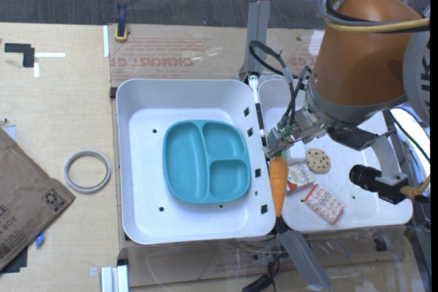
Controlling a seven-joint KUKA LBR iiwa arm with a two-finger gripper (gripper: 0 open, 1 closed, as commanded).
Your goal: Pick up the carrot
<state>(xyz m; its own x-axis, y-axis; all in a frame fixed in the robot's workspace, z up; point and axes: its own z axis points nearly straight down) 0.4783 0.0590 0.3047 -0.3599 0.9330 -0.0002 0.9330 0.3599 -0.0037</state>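
From my station I saw the arm (366, 51) as the biggest thing in view, its orange band bulking over the right bin (383, 212) and hiding much of that bin's far side; it reached in from the right and bent down toward the wall the two bins share, which I judged to be the only sensible approach, since the target lay hard against that wall. The left bin (137, 167) held just a teal divided plate (205, 161), sitting flat near its middle and well apart from the work. Out on the bench to the left lay a grey ring (87, 170) and a corner of a brown cardboard box (27, 205), neither in the way. In the right bin the carrot (277, 184) lay lengthwise along the left wall, its thick end toward the gripper (282, 140) and its tip pointing to the near edge. Just beside it sat a small white packet (300, 176), a round cookie (317, 161) a little farther right, and a red-and-white wrapped snack (323, 204) toward the near side. The gripper hung directly above the carrot's thick end, seemingly touching or nearly so, but cabling and the wrist masked the tips, so I could not tell whether it was released or clenched, nor call the carrot held.
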